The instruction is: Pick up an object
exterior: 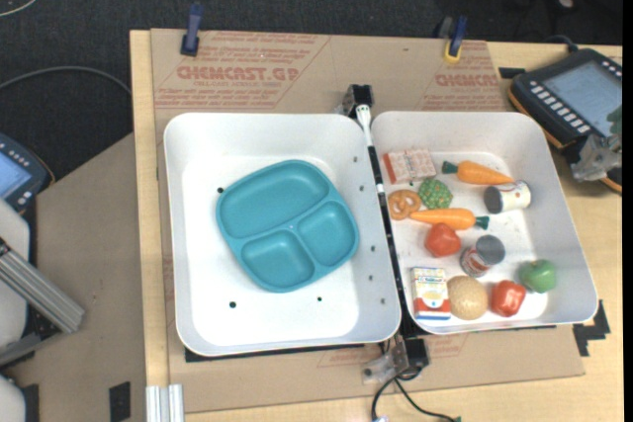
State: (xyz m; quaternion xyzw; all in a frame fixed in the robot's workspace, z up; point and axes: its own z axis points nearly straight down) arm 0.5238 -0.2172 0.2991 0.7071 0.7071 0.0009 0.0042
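Reads "CHEMCAST GP" in red, twice, on the brown cardboard sheet [297, 66] under both bins. Holds a teal three-compartment plastic plate [287, 224] in the left white bin [188, 212]. Keeps the toy foods in the right white bin [564, 212]: long orange carrot [478, 174], red tomato [442, 239], small printed carton [430, 292], its lettering too small to read. State of gripper: cannot tell.

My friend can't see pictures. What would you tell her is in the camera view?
Two white bins sit side by side on a bench. The left bin holds a teal divided plate; the right bin holds toy food, including two carrots, a tomato and a pretzel.
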